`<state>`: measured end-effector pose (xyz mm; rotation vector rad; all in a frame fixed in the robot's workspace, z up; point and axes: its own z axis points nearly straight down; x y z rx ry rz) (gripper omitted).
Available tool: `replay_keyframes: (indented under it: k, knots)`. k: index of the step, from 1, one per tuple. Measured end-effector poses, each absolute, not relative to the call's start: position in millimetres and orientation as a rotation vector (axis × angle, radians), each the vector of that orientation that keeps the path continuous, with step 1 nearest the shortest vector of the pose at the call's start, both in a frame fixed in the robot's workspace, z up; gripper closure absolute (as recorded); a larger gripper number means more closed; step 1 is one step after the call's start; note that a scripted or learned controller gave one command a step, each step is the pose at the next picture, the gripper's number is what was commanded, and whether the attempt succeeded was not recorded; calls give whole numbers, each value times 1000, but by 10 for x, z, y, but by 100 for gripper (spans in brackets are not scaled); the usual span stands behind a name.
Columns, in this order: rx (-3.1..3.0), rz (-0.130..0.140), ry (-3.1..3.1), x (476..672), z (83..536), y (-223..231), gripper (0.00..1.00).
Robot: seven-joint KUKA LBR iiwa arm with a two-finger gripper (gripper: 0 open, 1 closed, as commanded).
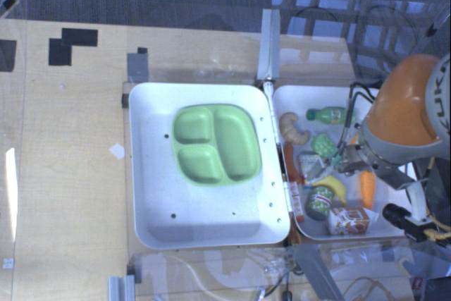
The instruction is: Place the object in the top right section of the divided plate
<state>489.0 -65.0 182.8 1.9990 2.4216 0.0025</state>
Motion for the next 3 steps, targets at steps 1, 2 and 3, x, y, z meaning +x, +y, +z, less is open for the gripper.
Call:
replay_keyframes:
  k: [1, 2, 3]
  knots:
    - [1994, 2, 2426, 4912, 1905, -643, 100]
    - [1995, 2, 2426, 4912, 1905, -644, 0]
    - [1989, 3, 2431, 4934, 1985, -635, 100]
